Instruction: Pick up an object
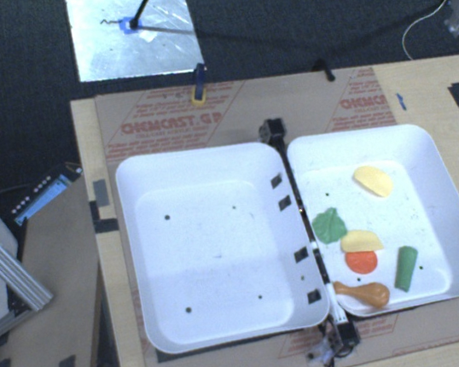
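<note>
White bins sat side by side on the surface [420, 79]: left bin [151, 260] and right bin [446, 187]. All 6 toy foods clustered in the right one: pale yellow piece [372, 181] up top, green leafy piece [329, 225] near the divider, yellow slice [360, 240] touching orange disc [362, 262], green cylinder [405, 268], brown drumstick [363, 292] by the front wall. Yellow piece and cylinder probably had the freest approach. Claw state: cannot tell.
</note>
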Robot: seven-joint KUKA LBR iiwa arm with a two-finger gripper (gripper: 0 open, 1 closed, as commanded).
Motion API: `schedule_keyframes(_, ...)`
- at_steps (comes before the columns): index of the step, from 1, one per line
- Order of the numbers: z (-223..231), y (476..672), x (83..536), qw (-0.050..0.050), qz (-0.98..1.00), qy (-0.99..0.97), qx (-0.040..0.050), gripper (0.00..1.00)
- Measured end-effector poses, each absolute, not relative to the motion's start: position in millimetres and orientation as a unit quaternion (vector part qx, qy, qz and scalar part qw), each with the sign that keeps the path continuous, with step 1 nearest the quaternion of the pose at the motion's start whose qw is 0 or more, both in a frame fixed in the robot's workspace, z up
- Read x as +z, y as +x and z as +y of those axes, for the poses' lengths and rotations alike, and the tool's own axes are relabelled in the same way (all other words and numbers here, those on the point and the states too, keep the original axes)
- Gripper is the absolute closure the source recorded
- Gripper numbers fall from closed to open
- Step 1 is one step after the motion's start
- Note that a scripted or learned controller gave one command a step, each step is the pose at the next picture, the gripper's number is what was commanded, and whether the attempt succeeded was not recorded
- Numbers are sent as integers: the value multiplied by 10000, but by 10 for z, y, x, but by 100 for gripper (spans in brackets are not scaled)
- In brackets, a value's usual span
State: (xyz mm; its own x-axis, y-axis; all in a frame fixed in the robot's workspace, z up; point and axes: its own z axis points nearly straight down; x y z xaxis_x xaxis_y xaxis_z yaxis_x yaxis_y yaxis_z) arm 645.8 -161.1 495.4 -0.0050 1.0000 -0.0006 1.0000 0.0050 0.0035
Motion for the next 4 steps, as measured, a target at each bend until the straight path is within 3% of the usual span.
schedule_keyframes(1,-1231,5467,5391,25,7092,7050,28,100)
schedule_keyframes(2,-1745,6166,5359,41,7071,7071,12,100)
schedule_keyframes(3,-1484,5284,5136,-11,7083,7059,3,100)
schedule_keyframes(4,-1581,5802,5364,35,7088,7054,12,100)
